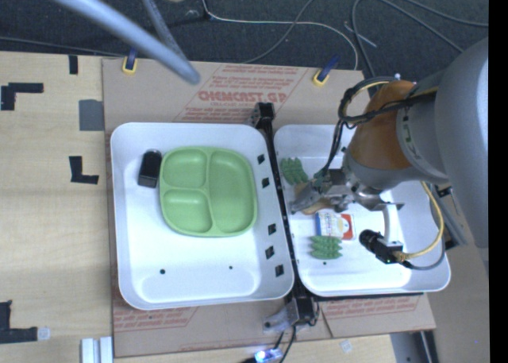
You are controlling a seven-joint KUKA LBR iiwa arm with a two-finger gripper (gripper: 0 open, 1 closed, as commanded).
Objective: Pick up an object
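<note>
In the right bin (413, 278) lie a green leafy toy (293, 170) near the left wall, a second green leafy piece (325, 247) lower down, and a small white box with red and blue print (333, 224) between them. My gripper (311, 194) reaches in from the right and hovers low over the bin's left part, just above the white box and below the upper green toy. Nothing shows between its fingers. The left bin (198, 278) holds a light green divided plate (209, 191) and a small black block (149, 168) at the plate's left.
The grey arm with its orange band (389, 127) covers the right bin's upper right. Black cables (389, 246) loop over that bin's right side. A black divider clip strip (274, 202) runs between the bins. Cardboard (238, 87) lies beneath both bins.
</note>
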